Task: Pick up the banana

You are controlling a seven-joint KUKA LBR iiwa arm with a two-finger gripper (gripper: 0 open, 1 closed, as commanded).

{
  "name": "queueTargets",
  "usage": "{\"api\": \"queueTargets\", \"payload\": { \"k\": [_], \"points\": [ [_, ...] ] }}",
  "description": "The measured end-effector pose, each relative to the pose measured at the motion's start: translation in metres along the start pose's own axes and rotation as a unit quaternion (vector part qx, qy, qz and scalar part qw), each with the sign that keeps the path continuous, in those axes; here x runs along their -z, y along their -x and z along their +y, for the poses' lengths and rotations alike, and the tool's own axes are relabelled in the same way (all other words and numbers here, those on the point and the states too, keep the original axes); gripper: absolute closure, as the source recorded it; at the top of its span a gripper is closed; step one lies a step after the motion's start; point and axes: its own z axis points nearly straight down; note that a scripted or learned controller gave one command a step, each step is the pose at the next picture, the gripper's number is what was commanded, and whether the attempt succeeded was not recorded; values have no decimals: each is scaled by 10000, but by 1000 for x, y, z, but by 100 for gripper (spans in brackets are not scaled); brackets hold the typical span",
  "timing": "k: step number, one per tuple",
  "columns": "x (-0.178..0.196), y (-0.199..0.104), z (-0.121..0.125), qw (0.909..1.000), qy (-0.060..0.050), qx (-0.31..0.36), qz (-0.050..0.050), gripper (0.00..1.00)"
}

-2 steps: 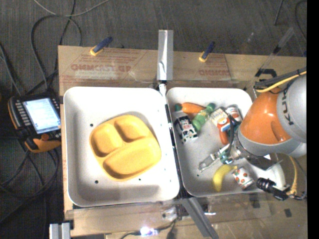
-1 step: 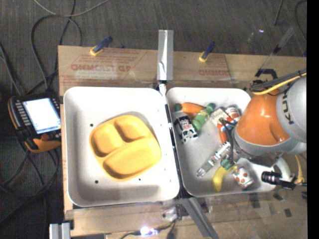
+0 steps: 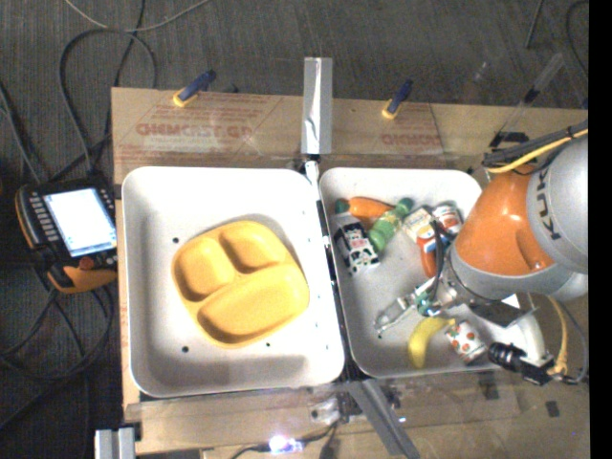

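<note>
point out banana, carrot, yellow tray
banana [image 3: 424,339]: camera view, middle of its curved body, right bin.
carrot [image 3: 369,206]: camera view, middle of its orange body, right bin's far side.
yellow tray [image 3: 251,296]: camera view, floor of its large compartment, left bin.

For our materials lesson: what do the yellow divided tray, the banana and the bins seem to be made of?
Yellow divided tray: likely moulded plastic, matte, with smooth rounded compartments. Banana: probably a plastic toy, uniformly yellow; too small to confirm. Bins: apparently white plastic, smooth, with faint sheen.

Yellow banana [image 3: 424,340] (orange-yellow tray [image 3: 241,281])
</note>
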Motion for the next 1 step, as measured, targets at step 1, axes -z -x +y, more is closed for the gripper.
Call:
{"api": "queueTargets", "payload": {
  "k": [1],
  "points": [
    [-12,33,-8,9997,48,-228,-11,0]
  ]
}}
